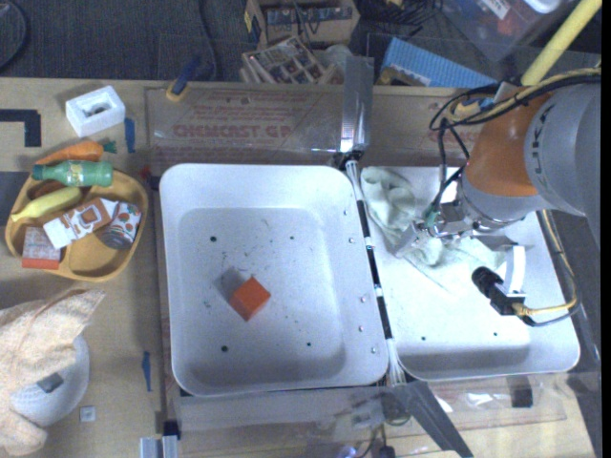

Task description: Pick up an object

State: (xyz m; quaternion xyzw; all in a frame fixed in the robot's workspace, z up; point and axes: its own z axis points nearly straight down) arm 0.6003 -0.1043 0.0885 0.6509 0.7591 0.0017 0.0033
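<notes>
An orange block (pixel 251 299) lies in the left bin (pixel 191 198), a little left of its middle, with a grey face turned up-left. A crumpled pale cloth-like thing (pixel 390 204) with a greenish tint lies at the back left of the right bin (pixel 496 346). My gripper (pixel 427 243) is low in the right bin, at the near right edge of that pale thing. The grey arm with its orange band (pixel 506 165) comes in from the right above it.
A yellow bowl (pixel 103 260) of toy food stands left of the bins, with a white box (pixel 95 111) behind it and a beige cloth (pixel 43 337) in front. Clutter and cables sit behind the bench.
</notes>
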